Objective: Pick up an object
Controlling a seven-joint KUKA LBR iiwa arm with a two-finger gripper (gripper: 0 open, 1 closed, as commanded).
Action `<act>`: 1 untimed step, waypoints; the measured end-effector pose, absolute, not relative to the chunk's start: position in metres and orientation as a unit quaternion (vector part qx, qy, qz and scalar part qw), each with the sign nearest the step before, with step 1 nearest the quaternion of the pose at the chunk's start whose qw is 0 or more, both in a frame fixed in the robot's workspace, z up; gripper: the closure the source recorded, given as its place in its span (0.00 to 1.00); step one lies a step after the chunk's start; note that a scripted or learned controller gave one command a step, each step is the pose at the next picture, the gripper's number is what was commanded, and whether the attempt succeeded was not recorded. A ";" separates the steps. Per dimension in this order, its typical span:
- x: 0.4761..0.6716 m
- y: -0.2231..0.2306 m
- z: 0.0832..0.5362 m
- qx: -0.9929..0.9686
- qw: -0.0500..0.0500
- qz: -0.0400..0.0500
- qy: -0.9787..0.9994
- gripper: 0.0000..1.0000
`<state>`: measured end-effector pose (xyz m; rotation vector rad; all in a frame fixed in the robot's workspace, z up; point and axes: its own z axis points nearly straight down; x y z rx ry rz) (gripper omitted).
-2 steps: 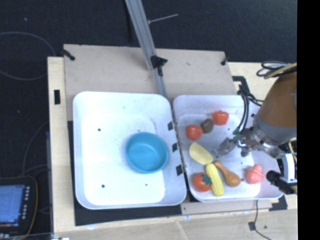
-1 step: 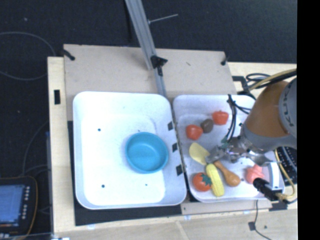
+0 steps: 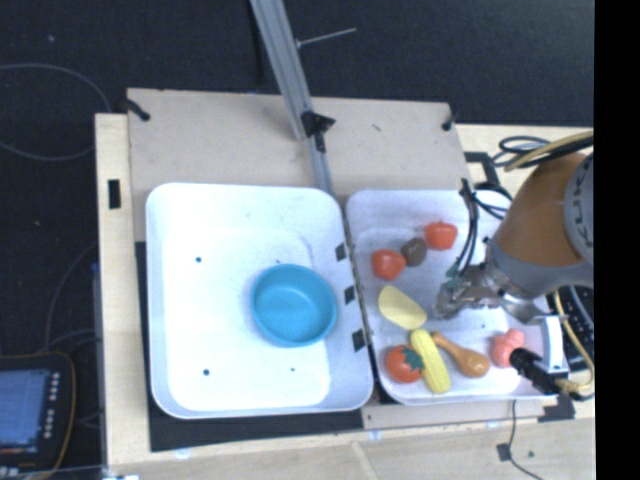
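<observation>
Several toys in right bin (image 3: 400,208), my pincer (image 3: 452,298) low among them; spread or pressed, cannot tell.
Yellow lemon-shaped piece (image 3: 402,308) sits just left of pincer; I'd centre over it, descend straight, avoid corn (image 3: 431,360) below-left.

Your KUKA arm (image 3: 545,233), rounded orange band above a grey wrist, black cables looping beside the band, dark metal gripper (image 3: 452,298).

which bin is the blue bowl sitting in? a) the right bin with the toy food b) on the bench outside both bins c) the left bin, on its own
c: the blue bowl sits alone in the left bin, while the toy food lies in the right bin near the gripper.
</observation>
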<state>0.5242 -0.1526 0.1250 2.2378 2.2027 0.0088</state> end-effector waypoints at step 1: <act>0.521 -0.156 0.171 0.712 0.001 0.002 0.702 1.00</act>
